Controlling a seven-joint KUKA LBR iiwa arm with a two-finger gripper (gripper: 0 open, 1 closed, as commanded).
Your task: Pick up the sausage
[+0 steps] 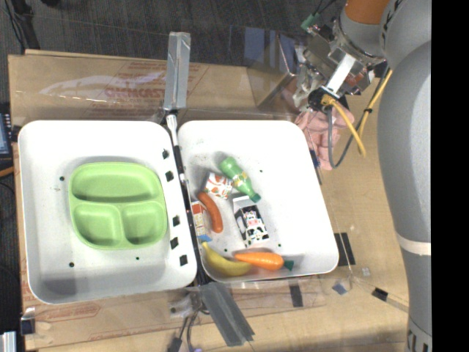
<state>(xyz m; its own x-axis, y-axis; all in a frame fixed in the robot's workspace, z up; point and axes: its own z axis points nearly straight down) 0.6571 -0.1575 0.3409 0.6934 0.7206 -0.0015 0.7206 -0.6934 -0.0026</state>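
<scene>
Bench (359,218) — tool (311,97) well apart from sausage (210,212)

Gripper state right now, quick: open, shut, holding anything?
Gripper: open or closed cannot be told. It sits past the far corner of the right bin; the sausage lies in that bin.

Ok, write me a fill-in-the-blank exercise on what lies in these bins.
1. The sausage shares its bin with the carrot and a yellow ___.
2. The other bin holds a tray coloured ___.
3. That tray has ___ compartments.
4. Beside the gripper lies a cloth coloured ___.
Missing words: banana, green, three, pink.
</scene>
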